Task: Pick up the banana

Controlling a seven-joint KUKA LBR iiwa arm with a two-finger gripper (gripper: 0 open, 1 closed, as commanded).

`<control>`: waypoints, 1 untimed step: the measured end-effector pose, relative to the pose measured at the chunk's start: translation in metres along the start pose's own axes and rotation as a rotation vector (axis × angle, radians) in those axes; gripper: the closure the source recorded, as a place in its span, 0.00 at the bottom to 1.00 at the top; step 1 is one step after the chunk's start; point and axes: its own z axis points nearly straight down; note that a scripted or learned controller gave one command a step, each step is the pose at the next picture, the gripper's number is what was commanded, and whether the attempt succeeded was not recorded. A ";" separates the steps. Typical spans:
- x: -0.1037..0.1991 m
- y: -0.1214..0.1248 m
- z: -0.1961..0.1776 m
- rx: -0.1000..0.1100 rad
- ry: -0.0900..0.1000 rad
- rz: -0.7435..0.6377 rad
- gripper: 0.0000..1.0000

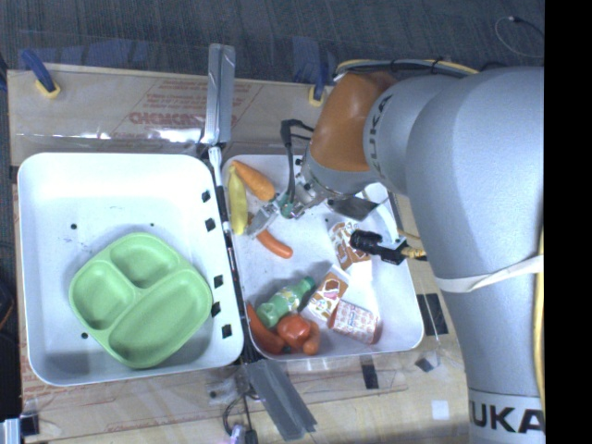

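Since the arm reached in from 3 o'clock, you had its bulk covering the upper right of the right bin.

Banana: you had the banana (238, 203) lying lengthwise against the right bin's (407, 326) left wall, at about 10 o'clock in that bin; a slim, smooth yellow curve, likely awkward to straddle so near the wall.

Gripper: the gripper (277, 210) sat just at 3 o'clock of the banana, low over the bin floor; whether it was released or clenched you could not tell, and nothing showed between its tips.

Neighbours: a rounded orange carrot-like piece (254, 179) lay at 12 o'clock of the gripper, touching or nearly touching the banana; a smaller orange piece (274, 243) lay at 6 o'clock of it.

Clutter: a green bottle (284, 300), red toys (282, 333) and printed cartons (344, 308) crowded the bin's 6 o'clock end, well apart from the banana.

Left bin: a matte green divided plate (139, 299) rested there, at 9 o'clock of everything.

Judgement: you were probably at the approach step, with the pick not yet made.
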 end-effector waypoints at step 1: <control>-0.022 0.026 0.000 0.000 0.000 0.324 0.00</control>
